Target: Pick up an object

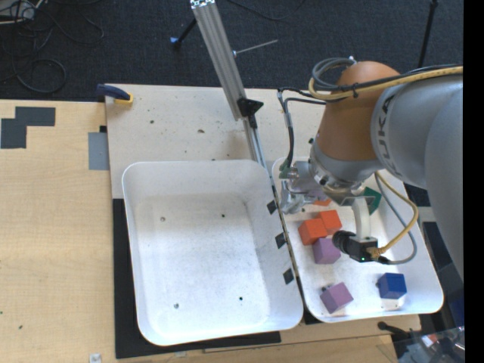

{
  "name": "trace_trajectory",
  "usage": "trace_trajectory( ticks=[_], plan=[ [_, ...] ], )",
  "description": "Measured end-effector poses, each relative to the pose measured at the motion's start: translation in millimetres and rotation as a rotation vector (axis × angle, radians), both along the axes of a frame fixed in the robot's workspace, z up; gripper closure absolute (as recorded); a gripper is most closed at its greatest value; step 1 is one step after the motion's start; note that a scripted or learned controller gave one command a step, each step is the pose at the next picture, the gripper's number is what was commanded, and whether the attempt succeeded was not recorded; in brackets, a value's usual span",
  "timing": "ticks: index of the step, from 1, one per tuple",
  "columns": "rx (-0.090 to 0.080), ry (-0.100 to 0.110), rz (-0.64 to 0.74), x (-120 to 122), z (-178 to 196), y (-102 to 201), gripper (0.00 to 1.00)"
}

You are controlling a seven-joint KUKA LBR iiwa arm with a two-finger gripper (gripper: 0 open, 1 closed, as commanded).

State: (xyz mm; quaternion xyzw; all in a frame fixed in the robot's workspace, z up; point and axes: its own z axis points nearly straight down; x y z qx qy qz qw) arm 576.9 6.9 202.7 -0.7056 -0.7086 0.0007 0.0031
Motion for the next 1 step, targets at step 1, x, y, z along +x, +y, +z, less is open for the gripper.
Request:
trace_trajectory(
  ticks=[1],
  plan=[
    [-0.001,-0.003,0.001,-8.0,13.9,53.3,1.00]
  ],
)
